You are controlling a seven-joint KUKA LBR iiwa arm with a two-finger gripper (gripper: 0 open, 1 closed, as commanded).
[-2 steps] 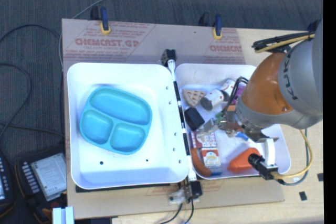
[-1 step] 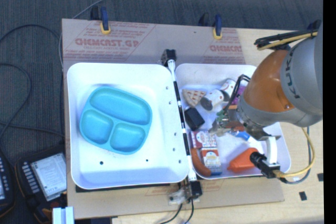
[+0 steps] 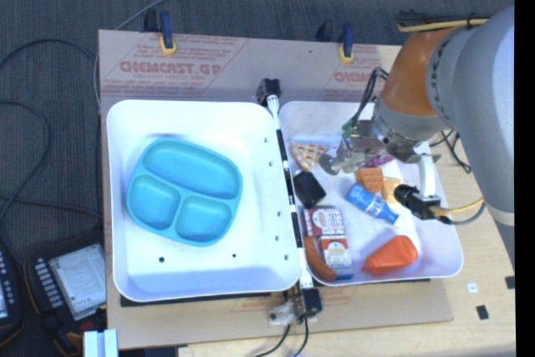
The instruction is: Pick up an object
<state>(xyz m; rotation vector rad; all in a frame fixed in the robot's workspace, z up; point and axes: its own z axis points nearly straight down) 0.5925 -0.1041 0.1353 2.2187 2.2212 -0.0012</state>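
My gripper (image 3: 338, 162) hangs low over the upper middle of the right bin (image 3: 443, 265), reaching in from the right. Just left of it lies a waffle piece (image 3: 307, 153). An orange cracker-like piece (image 3: 370, 178) sits right beside it, and a blue bottle (image 3: 372, 204) lies a little below that. Below-left of the gripper rests a small black block (image 3: 308, 188). Nothing can be seen held in the gripper.
Lower in the right bin lie a red and white box (image 3: 328, 231), a brown sausage (image 3: 318, 260) and an orange pepper-like thing (image 3: 391, 255). The left bin (image 3: 125, 263) holds a blue divided plate (image 3: 184, 191). A black hinge strip (image 3: 287, 180) separates the bins.
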